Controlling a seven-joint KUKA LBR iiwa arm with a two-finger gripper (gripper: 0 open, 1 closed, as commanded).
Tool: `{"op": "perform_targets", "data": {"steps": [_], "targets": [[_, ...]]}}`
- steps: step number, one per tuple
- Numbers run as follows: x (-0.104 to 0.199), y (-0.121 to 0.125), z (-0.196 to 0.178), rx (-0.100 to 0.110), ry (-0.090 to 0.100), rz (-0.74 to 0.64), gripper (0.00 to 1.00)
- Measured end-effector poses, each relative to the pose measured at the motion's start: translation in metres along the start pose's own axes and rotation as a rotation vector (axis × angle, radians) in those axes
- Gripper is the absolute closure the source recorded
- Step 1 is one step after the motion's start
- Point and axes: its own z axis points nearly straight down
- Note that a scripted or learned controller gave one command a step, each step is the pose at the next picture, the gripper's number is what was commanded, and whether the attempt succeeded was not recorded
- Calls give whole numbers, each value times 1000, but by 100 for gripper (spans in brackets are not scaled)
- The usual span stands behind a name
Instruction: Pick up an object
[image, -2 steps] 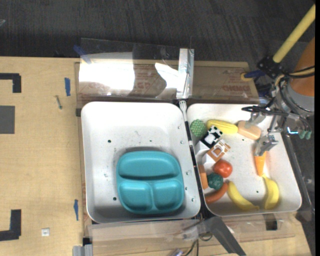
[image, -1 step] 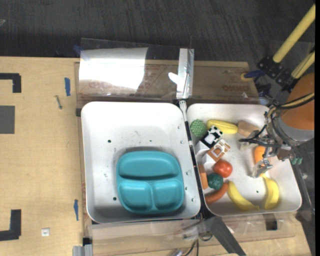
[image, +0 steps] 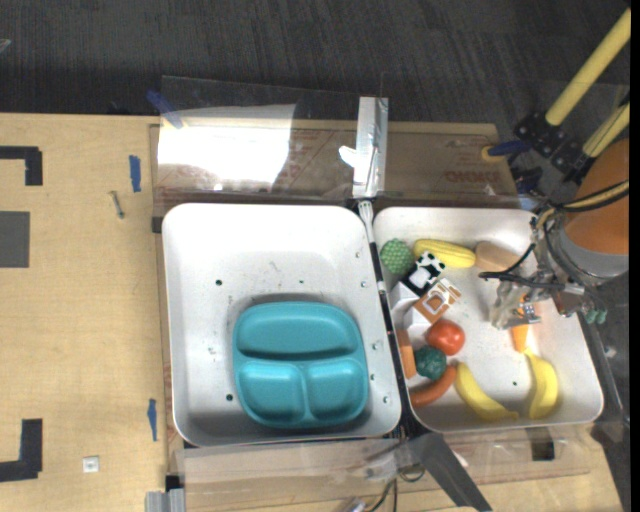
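The right bin (image: 585, 400) holds several toy foods. A green ball (image: 395, 254), a yellow piece (image: 445, 254) and a tan piece (image: 494, 256) lie at its far side. A black-and-white block (image: 427, 270), an orange-and-white cube (image: 438, 300), a red tomato (image: 446, 337), a small green piece (image: 432, 363) and a red-orange piece (image: 430, 391) sit along its left. Two yellow bananas (image: 482, 396) (image: 543, 385) lie near the front. My gripper (image: 520, 302) hangs low over the bin's right half, just above a small orange piece (image: 518, 336).
The left bin (image: 200, 250) holds a teal divided plate (image: 298, 362). A metal divider (image: 371, 150) stands behind the wall between the bins. The arm's orange band (image: 610, 195) is over the right bin's far right corner, with cables trailing to the gripper.
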Motion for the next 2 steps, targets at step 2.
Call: {"op": "perform_targets", "data": {"steps": [2], "targets": [[22, 2, 15, -4, 4, 109, 0]]}}
